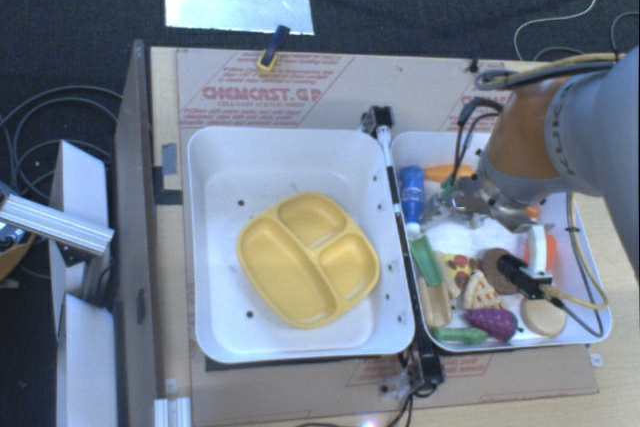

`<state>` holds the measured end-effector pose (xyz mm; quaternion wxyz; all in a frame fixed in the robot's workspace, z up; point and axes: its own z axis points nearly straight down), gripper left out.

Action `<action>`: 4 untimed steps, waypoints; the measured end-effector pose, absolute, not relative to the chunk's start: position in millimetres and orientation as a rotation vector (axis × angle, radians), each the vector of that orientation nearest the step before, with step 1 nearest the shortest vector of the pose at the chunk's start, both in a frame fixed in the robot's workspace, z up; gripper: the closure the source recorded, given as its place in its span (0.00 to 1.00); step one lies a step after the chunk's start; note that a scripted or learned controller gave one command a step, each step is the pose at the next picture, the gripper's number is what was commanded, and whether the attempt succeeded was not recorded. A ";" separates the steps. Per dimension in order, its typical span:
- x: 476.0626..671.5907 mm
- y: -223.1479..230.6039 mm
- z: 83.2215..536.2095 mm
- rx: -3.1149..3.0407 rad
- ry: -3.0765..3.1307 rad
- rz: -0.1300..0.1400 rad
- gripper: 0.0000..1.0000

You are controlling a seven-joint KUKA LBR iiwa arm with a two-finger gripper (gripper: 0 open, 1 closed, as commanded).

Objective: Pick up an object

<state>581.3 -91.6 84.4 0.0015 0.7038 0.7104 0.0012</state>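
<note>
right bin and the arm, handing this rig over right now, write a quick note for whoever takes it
Tool: low over the upper part of the right bin; nothing seen held, and whether it is open or shut cannot be told.
Things: blue bottle, green vegetable, pizza slice, purple grapes and a round biscuit lie in the right bin. Yellow divided plate sits in the left bin.
Done: nothing lifted.
Left: grasp one object and raise it.

Even, fairly bright overhead light. The white bins [300,155] look slightly washed out, with soft shadows along their inner walls. Focus is mildly soft everywhere; the arm [560,135] is blurrier still.
</note>
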 end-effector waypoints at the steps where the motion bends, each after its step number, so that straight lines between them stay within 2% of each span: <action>1: 645.1 -128.5 85.7 2.211 2.220 0.006 0.00; 2: 671.3 -136.4 137.1 2.209 2.223 0.008 0.00; 3: 640.9 -167.2 85.1 2.223 2.221 -0.003 0.00; 4: 559.8 -195.0 83.7 2.229 2.219 -0.006 0.00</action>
